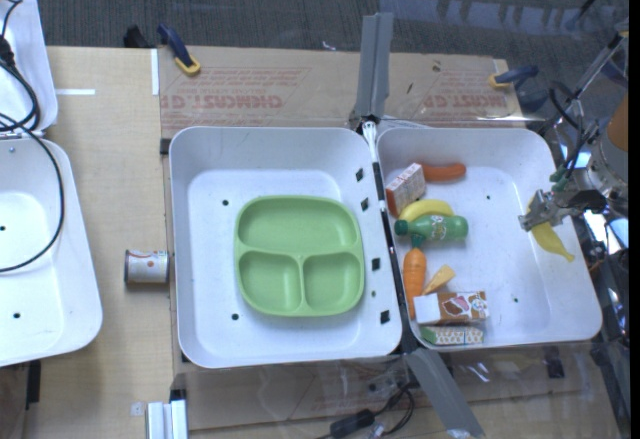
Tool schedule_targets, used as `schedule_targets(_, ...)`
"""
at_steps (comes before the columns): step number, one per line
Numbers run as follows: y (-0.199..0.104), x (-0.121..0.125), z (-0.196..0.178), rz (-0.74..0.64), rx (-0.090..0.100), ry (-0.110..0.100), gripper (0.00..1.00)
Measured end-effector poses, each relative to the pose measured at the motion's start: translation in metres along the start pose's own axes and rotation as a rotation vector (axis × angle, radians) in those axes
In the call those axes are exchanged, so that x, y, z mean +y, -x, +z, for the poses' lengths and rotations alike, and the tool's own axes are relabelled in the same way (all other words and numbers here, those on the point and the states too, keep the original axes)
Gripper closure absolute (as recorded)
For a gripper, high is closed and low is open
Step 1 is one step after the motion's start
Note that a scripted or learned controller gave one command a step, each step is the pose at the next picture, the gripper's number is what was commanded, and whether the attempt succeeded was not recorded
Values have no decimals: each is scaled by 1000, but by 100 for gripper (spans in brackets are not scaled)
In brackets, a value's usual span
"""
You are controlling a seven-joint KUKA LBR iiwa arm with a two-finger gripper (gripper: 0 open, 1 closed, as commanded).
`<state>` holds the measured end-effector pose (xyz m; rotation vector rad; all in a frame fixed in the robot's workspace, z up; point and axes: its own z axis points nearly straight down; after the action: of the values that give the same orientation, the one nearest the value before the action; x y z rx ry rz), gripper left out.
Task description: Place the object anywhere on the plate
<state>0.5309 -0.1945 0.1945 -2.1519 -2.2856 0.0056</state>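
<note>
Apparently the object is the small yellow piece (553,239) at the right side of the right bin (500,312), hanging just under the gripper (540,215). It looks pinched between the nearly closed fingers by its upper end. By its look it is a light, stiff plastic toy, smooth enough to slip, so a grip across its thicker middle would serve better. The green plate (298,255) lies well apart in the left bin (200,227).
</note>
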Motion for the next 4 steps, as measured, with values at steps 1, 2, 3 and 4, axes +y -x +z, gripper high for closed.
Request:
schedule_targets(1,-88,-18,3,-59,0,0,100)
schedule_targets(2,-79,-24,-107,-47,-2,2,100)
schedule_targets(3,-144,6,5,-241,0,-1,100)
schedule_targets(4,-263,79,4,-320,-1,1,100)
